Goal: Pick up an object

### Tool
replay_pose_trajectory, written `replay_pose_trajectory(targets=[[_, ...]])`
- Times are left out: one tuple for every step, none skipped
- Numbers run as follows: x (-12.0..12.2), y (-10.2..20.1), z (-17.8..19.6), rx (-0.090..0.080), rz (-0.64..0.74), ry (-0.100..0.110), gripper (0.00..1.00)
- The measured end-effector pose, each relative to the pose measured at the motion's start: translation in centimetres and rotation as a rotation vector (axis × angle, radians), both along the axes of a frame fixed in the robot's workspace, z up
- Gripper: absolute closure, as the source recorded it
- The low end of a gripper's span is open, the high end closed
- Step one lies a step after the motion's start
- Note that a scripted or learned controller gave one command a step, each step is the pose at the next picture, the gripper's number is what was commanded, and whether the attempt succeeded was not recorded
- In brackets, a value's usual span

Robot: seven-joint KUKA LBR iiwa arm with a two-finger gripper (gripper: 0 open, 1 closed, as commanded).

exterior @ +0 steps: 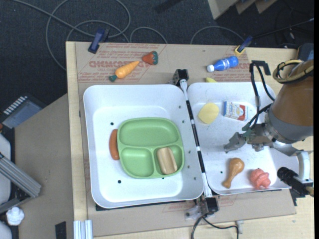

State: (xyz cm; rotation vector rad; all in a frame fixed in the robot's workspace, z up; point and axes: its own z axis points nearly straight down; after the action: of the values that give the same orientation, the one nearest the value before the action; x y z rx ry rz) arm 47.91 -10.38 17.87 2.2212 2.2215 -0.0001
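Right bin (pixel 259 91): gripper (pixel 234 144) above floor, near chicken drumstick (pixel 233 171)
Fingers: spread or closed, cannot tell
Grasp: nothing visibly held

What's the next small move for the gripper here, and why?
Probably ease the gripper down and slightly forward onto the toy drumstick: it hovers in the right bin just above that piece, with nothing between its fingers, and the drumstick lies apart from the pink toy.

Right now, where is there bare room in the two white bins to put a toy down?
Left bin: bare floor rings the green plate, widest along the top; a sausage hugs the plate's left edge. Right bin: bare bottom-left corner beside the drumstick. Crowded around the claw, lemon, carton and pink toy.
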Motion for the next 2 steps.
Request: replay_pose_trajectory(targets=[[-0.02,0.02,-9.44,0.000,-0.001,0.000,0.00],[-0.02,0.04,-8.48,-0.001,-0.001,-0.001,1.00]])
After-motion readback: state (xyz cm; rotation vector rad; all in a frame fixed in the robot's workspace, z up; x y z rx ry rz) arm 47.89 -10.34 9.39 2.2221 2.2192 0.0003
